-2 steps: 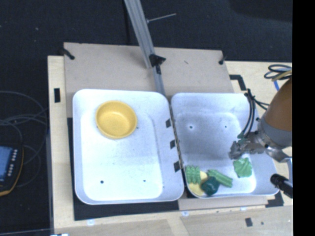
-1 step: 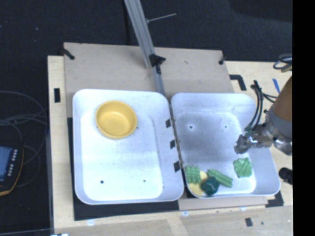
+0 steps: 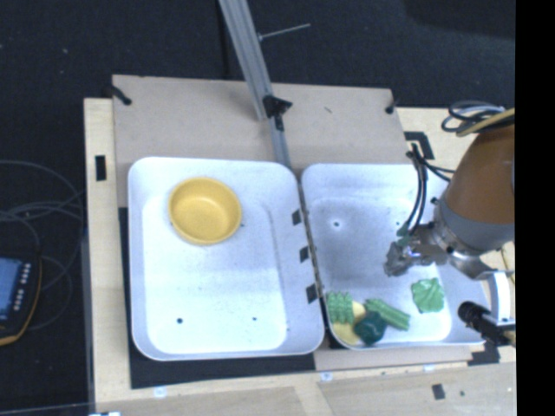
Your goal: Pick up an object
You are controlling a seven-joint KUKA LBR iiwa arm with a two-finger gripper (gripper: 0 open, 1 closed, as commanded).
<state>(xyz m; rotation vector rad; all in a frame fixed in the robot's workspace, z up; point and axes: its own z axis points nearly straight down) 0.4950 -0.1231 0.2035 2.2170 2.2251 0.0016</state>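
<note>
Gripper [image 3: 401,260] hung low over the right bin [image 3: 347,198], near the middle of its right half, arm coming in from the right edge. Whether it was released or clenched could not be told: the tip was a small grey blur. Nothing showed in its grasp. Bare bin floor lay under it.

Objects sat along the right bin's near edge. A light green piece [image 3: 427,295] lay just beside the gripper, toward the near right, apart from it. Further left: a green stick [image 3: 388,313], a dark green lump [image 3: 370,328], a green block [image 3: 340,305] on something yellow.

Left bin [image 3: 217,310] held a yellow bowl [image 3: 205,211], upright, in its far left part.
</note>
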